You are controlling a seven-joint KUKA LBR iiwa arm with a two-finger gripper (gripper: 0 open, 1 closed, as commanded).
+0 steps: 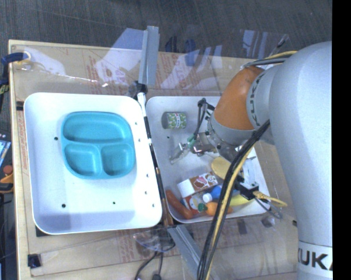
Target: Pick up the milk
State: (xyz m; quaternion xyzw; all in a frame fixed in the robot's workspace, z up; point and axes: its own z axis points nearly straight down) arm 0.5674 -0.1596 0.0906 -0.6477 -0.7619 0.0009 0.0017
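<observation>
Here the pincer (186, 149) hangs spread over the right bin (157, 112), pinching nothing; a small can (174, 120) lies beyond it. The milk (198, 184) lies near the bin's front, long axis running left to right, among other groceries; the left bin (35, 156) holds a blue tray (98, 143).

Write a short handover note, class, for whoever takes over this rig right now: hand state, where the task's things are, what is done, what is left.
Hand: over the bare middle of the right white bin, nothing visible between its fingers.
Milk: small white carton with brown and red label lies at the near end of that bin, among the toy food, beside an orange carrot.
Green can at the far end. Blue divided tray in the left bin.
Done: no pick.
Left: reach the milk, grasp, lift.
</observation>
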